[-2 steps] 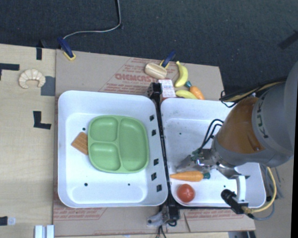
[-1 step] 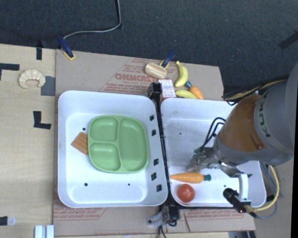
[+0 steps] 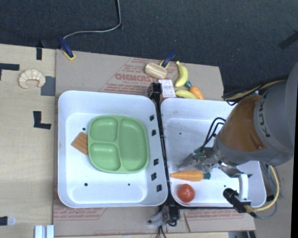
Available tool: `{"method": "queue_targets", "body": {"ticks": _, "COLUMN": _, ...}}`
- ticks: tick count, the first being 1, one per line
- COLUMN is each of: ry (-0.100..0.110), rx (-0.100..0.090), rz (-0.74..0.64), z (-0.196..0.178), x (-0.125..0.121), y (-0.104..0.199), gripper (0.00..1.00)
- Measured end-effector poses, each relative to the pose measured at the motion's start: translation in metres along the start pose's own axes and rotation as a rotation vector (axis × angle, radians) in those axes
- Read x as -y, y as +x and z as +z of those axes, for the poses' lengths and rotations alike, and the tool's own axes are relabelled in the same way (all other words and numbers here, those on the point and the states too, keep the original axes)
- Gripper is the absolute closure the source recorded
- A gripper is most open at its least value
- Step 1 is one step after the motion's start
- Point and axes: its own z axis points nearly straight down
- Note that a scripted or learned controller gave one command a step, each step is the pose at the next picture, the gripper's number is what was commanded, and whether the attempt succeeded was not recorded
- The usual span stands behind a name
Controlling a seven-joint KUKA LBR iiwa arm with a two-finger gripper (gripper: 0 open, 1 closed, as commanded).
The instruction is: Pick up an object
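Orange carrot (image 3: 187, 175), lying flat in lower middle of right bin (image 3: 189, 113), roughly horizontal, pointed tip toward frame left, thick end toward frame right. Red tomato (image 3: 186, 193), round, sat just below carrot near bin's lower edge, apart from it. Green divided plate (image 3: 119, 143), three compartments, lay flat in centre of left bin (image 3: 68, 136). Tan-orange flat piece (image 3: 81, 143), tucked at plate's left edge, partly under it.
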Motion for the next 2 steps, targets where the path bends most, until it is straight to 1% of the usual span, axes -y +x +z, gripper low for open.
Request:
{"method": "queue_targets", "body": {"ticks": 1, "ry": 0.002, "rx": 0.000, "rz": -0.002, "z": -0.068, "x": -0.083, "y": -0.069, "gripper": 0.00}}
{"method": "queue_targets", "body": {"ticks": 2, "ry": 0.005, "rx": -0.004, "rz": -0.002, "z": 0.010, "x": -0.021, "y": -0.020, "gripper": 0.00}}
